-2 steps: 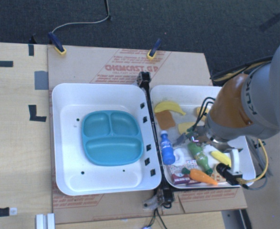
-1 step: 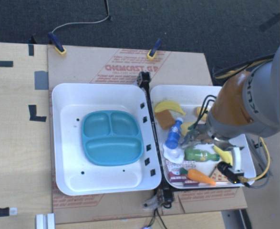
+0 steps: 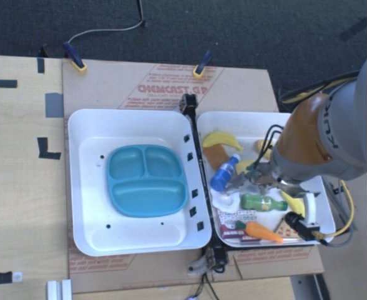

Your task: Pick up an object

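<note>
We judged the small blue bottle (image 3: 223,174), centre-right, light, rigid and slippery, best pinched mid-body; we couldn't tell the gripper (image 3: 249,179) state.

Single fixed camera, mounted above the tabletop (image 3: 20,167) and looking down at a slant. Both white bins fall within the field: the left bin (image 3: 83,186) near centre, the right bin (image 3: 324,227) toward the right side. The far edge of the cardboard sheet (image 3: 164,86) under the bins lies toward the top of the frame, with dark carpet (image 3: 202,17) beyond it. The arm (image 3: 324,133) enters from the right. The distance is moderate: both bins fit whole, and individual objects in them remain distinguishable.
</note>
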